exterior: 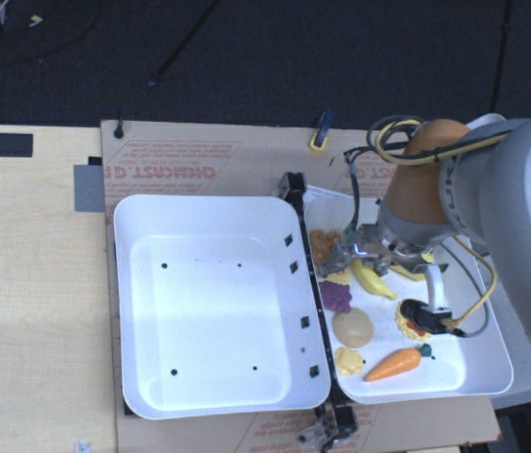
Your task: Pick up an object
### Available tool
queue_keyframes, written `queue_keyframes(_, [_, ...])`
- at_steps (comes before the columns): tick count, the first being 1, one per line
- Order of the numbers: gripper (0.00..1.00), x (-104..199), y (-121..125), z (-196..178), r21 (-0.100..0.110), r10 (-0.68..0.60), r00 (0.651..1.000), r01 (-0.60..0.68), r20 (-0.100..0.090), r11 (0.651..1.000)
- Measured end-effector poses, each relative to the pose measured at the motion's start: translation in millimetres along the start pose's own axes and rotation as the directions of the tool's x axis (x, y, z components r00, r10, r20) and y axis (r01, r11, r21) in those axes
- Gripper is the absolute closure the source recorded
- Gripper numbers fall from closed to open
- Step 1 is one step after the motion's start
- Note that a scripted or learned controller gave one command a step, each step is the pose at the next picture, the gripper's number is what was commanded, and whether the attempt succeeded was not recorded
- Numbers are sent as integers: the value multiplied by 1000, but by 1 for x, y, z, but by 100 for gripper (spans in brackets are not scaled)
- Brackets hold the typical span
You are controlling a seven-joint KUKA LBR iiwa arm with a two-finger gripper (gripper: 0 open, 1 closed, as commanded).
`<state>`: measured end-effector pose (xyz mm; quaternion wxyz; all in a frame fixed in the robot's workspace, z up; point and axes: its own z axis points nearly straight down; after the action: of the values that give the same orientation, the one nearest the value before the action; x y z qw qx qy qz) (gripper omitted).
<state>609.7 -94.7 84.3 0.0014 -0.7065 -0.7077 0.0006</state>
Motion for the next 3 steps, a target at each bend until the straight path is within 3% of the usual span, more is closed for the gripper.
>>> queue_keyframes(1, [0, -41, -47, -3, 4, 5, 1000, -5, 2, 1000])
queue_keyframes(2, [100, -40, -46, -13, 2, 8, 1000, -8, 0, 1000])
queue_keyframes(3, [100, 0, 8, -3, -2, -2, 1000, 2, 0, 1000])
